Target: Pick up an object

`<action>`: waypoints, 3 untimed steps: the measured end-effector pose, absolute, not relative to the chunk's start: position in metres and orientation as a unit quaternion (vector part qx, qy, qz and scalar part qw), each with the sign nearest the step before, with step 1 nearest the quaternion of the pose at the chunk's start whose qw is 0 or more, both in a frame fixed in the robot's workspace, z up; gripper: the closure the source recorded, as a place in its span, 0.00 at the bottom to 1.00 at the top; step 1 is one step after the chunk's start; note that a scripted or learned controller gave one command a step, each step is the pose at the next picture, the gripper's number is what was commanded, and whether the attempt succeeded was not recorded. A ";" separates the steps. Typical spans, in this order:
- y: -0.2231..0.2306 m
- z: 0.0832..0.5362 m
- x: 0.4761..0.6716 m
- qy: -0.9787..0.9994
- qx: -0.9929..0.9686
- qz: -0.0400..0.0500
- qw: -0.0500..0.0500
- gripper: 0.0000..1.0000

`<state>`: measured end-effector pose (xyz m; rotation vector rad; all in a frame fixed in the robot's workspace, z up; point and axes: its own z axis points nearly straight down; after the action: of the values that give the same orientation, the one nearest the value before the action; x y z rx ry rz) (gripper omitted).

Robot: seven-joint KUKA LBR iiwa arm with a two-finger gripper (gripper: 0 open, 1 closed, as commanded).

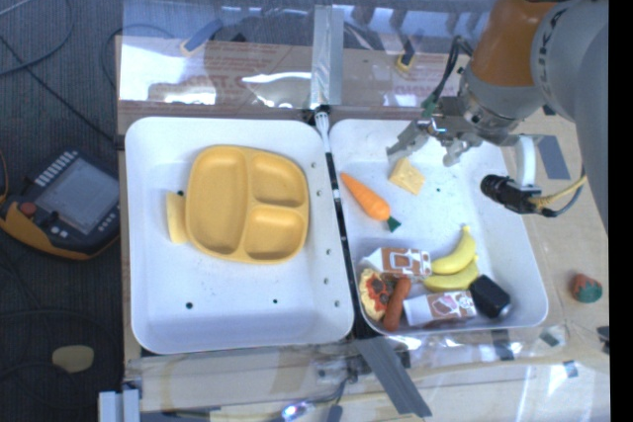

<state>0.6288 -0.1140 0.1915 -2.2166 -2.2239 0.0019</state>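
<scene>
End effector (427, 144) spread wide over right bin (514, 242); hovering just above cheese wedge (406, 176); carrot (365, 196) close left.

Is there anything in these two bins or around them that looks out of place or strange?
One small thing: a red and green toy, maybe a strawberry, lies on the bench outside the right bin, while the other toy foods are inside it. The yellow divided plate sits flat in the left bin. Nothing looks spilled or damaged.

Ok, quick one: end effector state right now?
End effector: open, holding nothing, poised just above the cheese wedge in the right bin.
</scene>
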 end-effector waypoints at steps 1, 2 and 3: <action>-0.093 0.092 0.610 -0.760 -0.650 -0.001 -0.002 0.00; -0.093 0.101 0.610 -0.759 -0.651 -0.002 -0.001 1.00; -0.093 0.110 0.610 -0.759 -0.651 -0.002 -0.001 1.00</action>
<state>0.6098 -0.0933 0.1098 -2.0453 -2.3860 -0.0048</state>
